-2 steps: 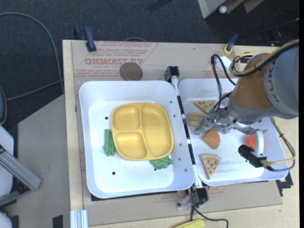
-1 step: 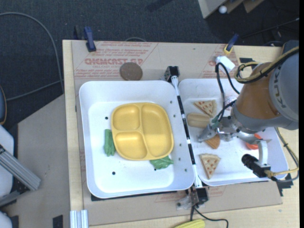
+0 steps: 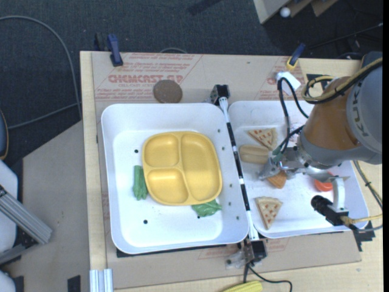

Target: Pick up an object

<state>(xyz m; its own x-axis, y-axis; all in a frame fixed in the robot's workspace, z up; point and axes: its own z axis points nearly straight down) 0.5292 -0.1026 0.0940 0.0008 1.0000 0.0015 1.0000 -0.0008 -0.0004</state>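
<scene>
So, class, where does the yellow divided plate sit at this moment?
The yellow divided plate lies in the left bin, near its middle, with a green leafy piece at its left edge and another at its lower right.

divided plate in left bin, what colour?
Yellow: the divided plate shows plainly in the camera view.

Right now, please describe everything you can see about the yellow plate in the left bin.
The yellow plate is a rounded-square tray, seemingly plastic, with three compartments: two on its far side, one wider on the near side. All look bare. It lies flat, roughly mid left bin, slightly turned. A green leafy piece lies along its left edge, and another green piece pokes out from under its near right corner.
</scene>
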